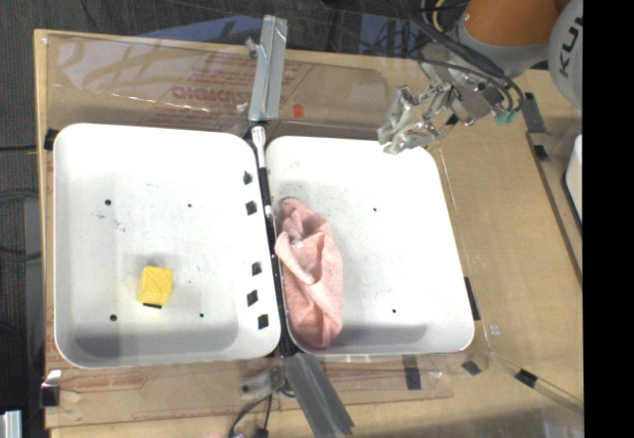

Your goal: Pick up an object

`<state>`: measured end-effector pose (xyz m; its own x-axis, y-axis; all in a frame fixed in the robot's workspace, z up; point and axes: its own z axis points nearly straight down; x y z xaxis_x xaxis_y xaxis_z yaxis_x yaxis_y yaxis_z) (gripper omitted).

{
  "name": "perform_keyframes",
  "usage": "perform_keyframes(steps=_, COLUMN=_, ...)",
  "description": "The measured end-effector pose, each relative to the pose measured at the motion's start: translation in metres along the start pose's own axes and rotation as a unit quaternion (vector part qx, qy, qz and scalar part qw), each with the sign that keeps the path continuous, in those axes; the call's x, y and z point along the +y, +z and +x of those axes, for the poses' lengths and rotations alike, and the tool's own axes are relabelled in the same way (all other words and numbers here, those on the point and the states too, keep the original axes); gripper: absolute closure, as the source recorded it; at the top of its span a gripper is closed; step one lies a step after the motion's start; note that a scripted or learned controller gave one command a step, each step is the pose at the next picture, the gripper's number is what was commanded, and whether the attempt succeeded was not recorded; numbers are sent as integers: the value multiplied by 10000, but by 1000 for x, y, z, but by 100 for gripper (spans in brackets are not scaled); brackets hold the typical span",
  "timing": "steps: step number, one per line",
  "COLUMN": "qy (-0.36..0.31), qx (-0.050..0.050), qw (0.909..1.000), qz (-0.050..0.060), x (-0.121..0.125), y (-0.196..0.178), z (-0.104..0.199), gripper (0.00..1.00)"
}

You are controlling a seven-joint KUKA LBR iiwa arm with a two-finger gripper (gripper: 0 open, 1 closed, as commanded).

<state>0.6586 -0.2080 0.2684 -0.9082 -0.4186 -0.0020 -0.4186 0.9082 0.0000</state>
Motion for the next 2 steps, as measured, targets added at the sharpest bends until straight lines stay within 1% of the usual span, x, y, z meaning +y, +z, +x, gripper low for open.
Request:
perform_keyframes(steps=1, qy=-2166, qx=-4, qw=9763, qz=-3, x=0, y=-13, z=0, gripper=100)
perform_keyframes(steps=2, qy=-4187, qx=1, qw=9081, qz=-16, x=0, y=-41, z=0, gripper=100)
